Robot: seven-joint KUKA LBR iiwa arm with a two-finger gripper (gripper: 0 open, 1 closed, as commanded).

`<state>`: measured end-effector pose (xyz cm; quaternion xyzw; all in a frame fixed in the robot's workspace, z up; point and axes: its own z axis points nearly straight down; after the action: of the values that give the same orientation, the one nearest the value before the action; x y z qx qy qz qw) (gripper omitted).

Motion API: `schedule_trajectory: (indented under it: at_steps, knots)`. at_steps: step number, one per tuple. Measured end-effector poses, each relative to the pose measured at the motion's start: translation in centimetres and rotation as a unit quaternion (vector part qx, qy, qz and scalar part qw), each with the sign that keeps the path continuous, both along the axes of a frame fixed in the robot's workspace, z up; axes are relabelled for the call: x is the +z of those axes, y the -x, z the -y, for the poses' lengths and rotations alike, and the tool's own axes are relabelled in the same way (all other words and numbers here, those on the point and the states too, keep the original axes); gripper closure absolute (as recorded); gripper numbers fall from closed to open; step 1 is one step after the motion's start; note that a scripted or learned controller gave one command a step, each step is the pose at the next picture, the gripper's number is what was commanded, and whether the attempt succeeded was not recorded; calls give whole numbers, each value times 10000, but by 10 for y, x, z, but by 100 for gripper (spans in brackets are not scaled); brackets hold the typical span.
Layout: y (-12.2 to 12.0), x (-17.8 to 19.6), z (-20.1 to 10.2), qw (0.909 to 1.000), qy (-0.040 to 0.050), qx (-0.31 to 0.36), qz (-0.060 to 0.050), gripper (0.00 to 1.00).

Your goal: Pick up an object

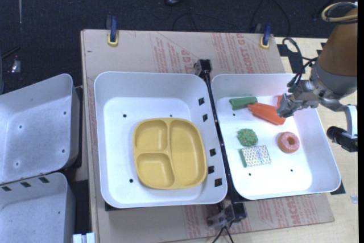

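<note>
My claw [286, 106] hangs over the orange carrot's [266, 113] end; its grip I cannot tell. Off-centre, the carrot may slide away.

Both white bins [108, 122] look like smooth moulded plastic with a soft sheen, nothing rough about them. The yellow divided plate [169, 152] is matt plastic, kinda dull. Just left of the gripper's fingers [282, 109], the orange carrot [265, 112] and the green piece [243, 102] look like smooth toy plastic. The pink donut [289, 142] is slightly glossy. The green ball [247, 136] below looks bumpy. The board [148, 51] under it all is raw, matt wood with red print.
</note>
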<state>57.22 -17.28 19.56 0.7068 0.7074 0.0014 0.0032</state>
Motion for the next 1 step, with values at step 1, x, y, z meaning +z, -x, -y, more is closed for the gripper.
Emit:
schedule_trajectory:
  at_steps: [1]
  knots:
    - [-2, 53, 0, 10000, 0, 8, 1, 100]
